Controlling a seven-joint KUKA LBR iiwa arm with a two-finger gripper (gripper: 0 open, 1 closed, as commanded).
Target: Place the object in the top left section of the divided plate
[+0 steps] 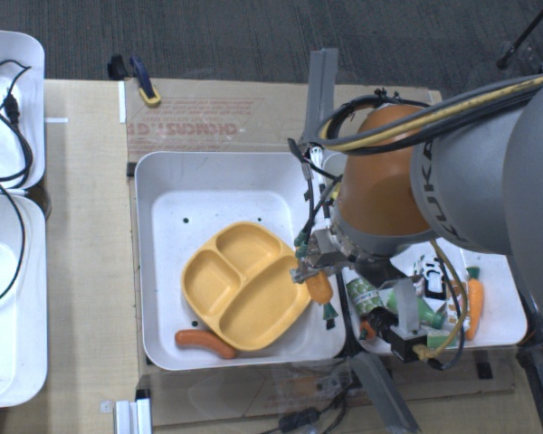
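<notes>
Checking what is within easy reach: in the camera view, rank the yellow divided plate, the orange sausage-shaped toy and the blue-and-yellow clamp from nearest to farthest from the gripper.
1. Yellow divided plate: just left of the gripper, its right rim alongside.
2. Orange sausage-shaped toy: lower left, by the plate's lower edge in the bin.
3. Blue-and-yellow clamp: far upper left, outside the bin on the bench.

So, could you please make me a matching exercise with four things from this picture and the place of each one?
Things:
1. plate
2. sausage
3. carrot
4. clamp

Places:
A. right bin, near its right edge
B. on the cardboard, above the left bin
C. middle of the left bin
D. left bin, by its lower wall, beside the plate

Pairs: 1-C, 2-D, 3-A, 4-B
</notes>
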